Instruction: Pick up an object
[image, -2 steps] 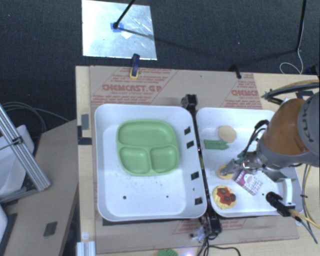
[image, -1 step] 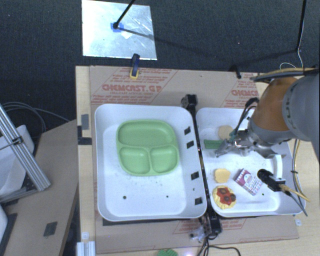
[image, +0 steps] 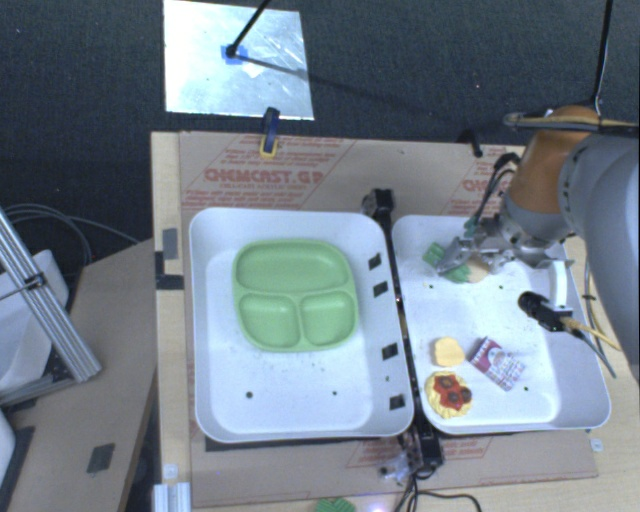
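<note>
White plastic is forming two shallow bins in the camera view, the left bin (image: 205, 330) and the right bin (image: 572, 392), lying side by side with black clips along the seam between them. One green plate (image: 295, 295) with three compartments is sitting in the middle of the left bin. Five loose things are lying in the right bin: one green piece (image: 440, 257) near the far wall, one pale tan piece (image: 481, 268) just beside it, one yellow block (image: 449, 351), one red-and-white packet (image: 497, 362) next to that block, and one round yellow piece with red spots (image: 450, 393) by the near wall. The gripper (image: 463, 256) is hanging low over the green piece, the grey arm (image: 595, 190) reaching in from the right; whether the gripper is spread, pressed together or pinching the piece I cannot tell, since its own body is covering the tips. Both bins are resting on a brown board with red print (image: 290, 172), one yellow clamp (image: 268, 138) gripping its far edge. Dark carpet (image: 80, 100) is spreading around, with one shiny sheet (image: 240, 65) lying on it. The frame edge is cutting off the arm.
</note>
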